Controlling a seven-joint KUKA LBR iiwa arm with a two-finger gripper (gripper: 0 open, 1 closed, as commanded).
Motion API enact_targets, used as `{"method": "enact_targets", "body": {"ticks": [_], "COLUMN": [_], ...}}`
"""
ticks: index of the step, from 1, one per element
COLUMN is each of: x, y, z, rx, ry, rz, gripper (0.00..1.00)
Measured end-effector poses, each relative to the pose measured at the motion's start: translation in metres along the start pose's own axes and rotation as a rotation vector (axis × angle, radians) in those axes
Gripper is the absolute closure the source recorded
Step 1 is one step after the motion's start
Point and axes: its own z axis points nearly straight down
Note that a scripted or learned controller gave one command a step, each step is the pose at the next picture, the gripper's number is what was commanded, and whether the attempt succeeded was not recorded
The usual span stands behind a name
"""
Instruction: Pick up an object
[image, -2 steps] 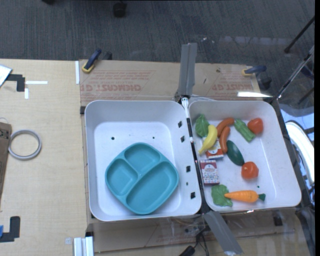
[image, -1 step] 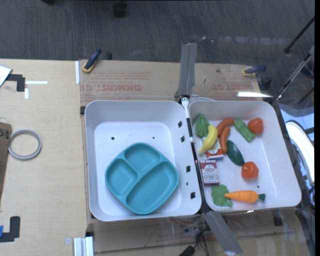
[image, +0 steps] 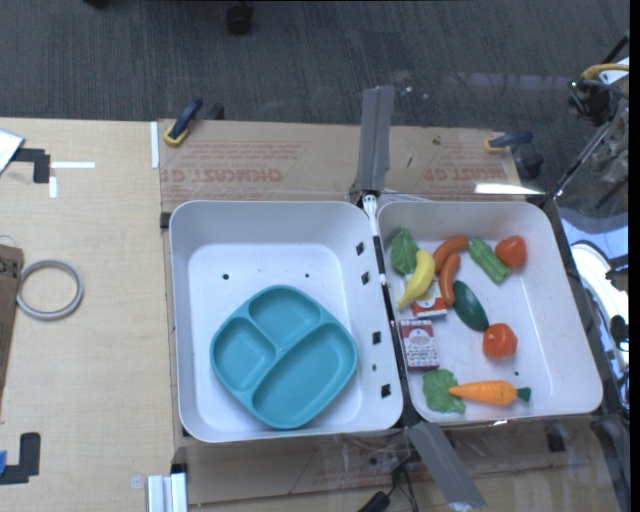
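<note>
Left bin (image: 190, 300): smooth teal three-section plate (image: 285, 355), near the front edge. Right bin (image: 575, 330): glossy plastic toy food, pickable. Curved yellow banana (image: 420, 278) by the left wall, dark green cucumber (image: 470, 305) mid-bin, round red tomato (image: 499, 341) beside it, orange carrot (image: 485, 393) along the front edge, small red carton (image: 419, 345) left.

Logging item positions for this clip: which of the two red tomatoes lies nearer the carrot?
The lower tomato, just above the carrot. The other tomato sits in the bin's far right corner.
</note>
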Motion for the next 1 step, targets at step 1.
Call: {"method": "enact_targets", "body": {"ticks": [1], "x": [0.0034], "y": [0.0176], "z": [-0.0612], "rx": [-0.001], "ry": [0.002], "rz": [0.036], "gripper": [1.00]}}
